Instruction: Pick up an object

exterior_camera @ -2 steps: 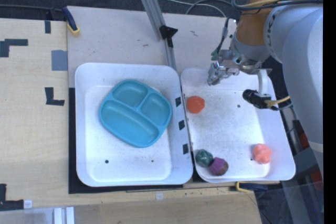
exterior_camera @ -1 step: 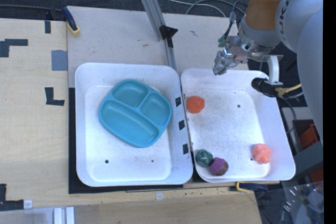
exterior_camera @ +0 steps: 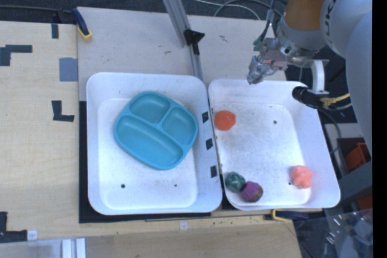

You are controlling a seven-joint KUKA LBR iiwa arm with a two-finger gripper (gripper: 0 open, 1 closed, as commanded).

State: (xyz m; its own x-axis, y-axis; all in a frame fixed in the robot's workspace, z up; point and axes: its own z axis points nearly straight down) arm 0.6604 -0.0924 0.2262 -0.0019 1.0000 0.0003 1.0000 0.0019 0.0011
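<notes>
Camera view shows the gripper [exterior_camera: 259, 74] poised at the right bin's [exterior_camera: 314, 130] far rim, jaws too blurred to tell their opening, likely staging above the orange ball [exterior_camera: 225, 120], with green [exterior_camera: 234, 180], purple [exterior_camera: 252, 191] and pink [exterior_camera: 301, 176] pieces near the front edge.
</notes>
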